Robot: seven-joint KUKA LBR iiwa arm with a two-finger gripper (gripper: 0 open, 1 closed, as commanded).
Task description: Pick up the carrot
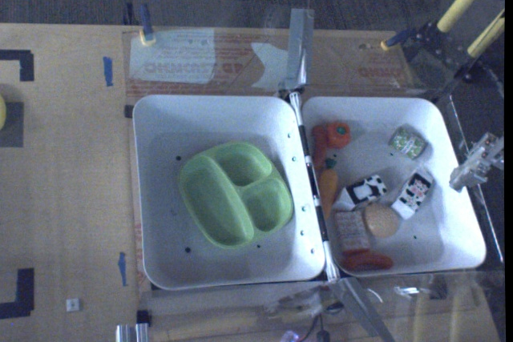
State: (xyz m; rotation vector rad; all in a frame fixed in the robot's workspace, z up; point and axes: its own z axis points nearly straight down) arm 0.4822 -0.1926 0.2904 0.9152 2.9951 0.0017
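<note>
The carrot [328, 188] is a small orange cone with a green top, lying lengthwise along the left wall of the right bin [449, 132]. It sits just below a red-orange toy [329, 134]. My gripper [475, 162] looks pale and hovers over the right rim of that bin, far to the right of the carrot and with nothing visibly in it.
The right bin also holds two cow-patterned cartons [366, 190] [413, 194], a green can [407, 142], a tan bun [381, 222], a small packet [350, 228] and a red piece [367, 259]. A green divided plate [234, 192] lies in the left bin [152, 172].
</note>
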